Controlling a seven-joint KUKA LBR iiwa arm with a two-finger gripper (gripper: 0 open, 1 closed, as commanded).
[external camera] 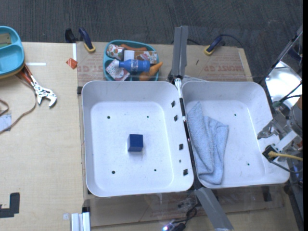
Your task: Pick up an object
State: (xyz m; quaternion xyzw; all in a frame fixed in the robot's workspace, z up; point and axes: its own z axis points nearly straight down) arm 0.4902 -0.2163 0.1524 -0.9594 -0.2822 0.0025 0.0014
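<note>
You have two shallow white bins side by side on the surface (43, 177). In the left bin (96, 177) a small blue cube (135, 142) sits alone near the middle of the floor, a little toward the near side, well apart from every wall. In the right bin (250, 105) a light blue-grey cloth (208, 146) lies crumpled along the left wall, running from the far part of the bin down to the near left corner; the rest of that bin's floor is bare white.

At the right edge of the view you see part of the arm's end hardware, with the pincer (279, 138) sitting over the right rim of the right bin, well apart from the cloth and far from the cube. It is cut off by the edge and tangled with cables, so you cannot tell whether it is open or closed, and nothing shows between its tips.

Behind the left bin a teal bowl (111, 49) holds a jumble of small items, among them a blue and white bottle (134, 65). Two clamps (86, 40) grip the far edge of the surface, one to the left of the bowl and one (212, 44) behind the right bin. On the far left you find a light blue tray (10, 54) at the edge, and just beside it a metal wrench (42, 93) lying on the wood.
</note>
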